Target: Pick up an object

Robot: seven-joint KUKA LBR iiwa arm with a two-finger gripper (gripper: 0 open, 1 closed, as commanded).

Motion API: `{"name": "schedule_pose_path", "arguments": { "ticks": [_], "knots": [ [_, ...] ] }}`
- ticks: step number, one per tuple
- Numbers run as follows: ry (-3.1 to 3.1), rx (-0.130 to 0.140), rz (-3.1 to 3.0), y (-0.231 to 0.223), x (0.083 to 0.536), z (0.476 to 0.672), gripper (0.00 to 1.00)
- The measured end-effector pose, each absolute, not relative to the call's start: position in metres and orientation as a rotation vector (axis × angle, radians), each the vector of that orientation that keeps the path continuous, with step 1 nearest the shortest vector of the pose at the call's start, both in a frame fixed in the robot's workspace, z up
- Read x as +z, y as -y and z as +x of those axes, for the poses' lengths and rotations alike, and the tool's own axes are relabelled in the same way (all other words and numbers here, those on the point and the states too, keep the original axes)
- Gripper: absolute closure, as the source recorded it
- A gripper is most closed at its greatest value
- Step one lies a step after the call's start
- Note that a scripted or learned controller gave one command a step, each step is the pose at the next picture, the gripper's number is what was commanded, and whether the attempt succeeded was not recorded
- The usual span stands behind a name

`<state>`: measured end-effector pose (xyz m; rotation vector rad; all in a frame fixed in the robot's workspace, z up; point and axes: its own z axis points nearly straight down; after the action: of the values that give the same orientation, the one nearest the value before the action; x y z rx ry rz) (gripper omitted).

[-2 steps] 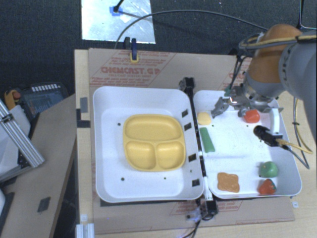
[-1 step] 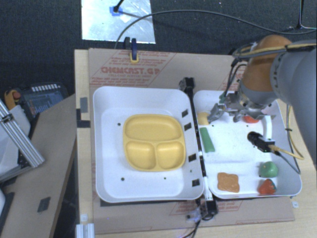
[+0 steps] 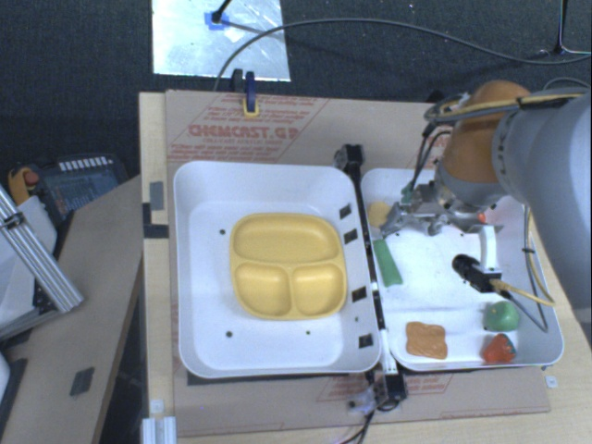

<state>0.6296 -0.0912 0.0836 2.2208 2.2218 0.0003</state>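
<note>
- The gripper (image 3: 393, 222) is reaching down into the upper left part of the right bin (image 3: 546, 350), and whether its metal digits are apart or together cannot be told from this slant; nothing is showing between them.
- A green stick-shaped object (image 3: 388, 261) is lying just below the gripper, along the bin's left wall, close to it but not visibly touching.
- A pale yellow object (image 3: 378, 214) is sitting just to the upper left of the gripper, partly hidden by it.
- An orange flat object (image 3: 426, 339) is lying well below the gripper, near the bin's front edge.
- A green round object (image 3: 502, 316) and a red object (image 3: 499, 348) are resting far to the lower right, close together in the bin's front right corner.
- The grey arm (image 3: 541, 146) with its orange band (image 3: 476, 146) is coming in from the right above all of these.
- A yellow divided tray (image 3: 285, 265) is sitting in the left bin (image 3: 199, 248), well to the left of the gripper.
</note>
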Motion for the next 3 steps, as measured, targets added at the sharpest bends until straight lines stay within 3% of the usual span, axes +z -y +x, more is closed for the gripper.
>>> {"name": "schedule_pose_path", "arguments": {
  "ticks": [1,3],
  "knots": [
    [-2.219,0.003,2.219,0.092,0.096,0.631,1.00],
    [-2.218,0.007,2.215,0.106,0.216,0.641,1.00]
  ]
}}
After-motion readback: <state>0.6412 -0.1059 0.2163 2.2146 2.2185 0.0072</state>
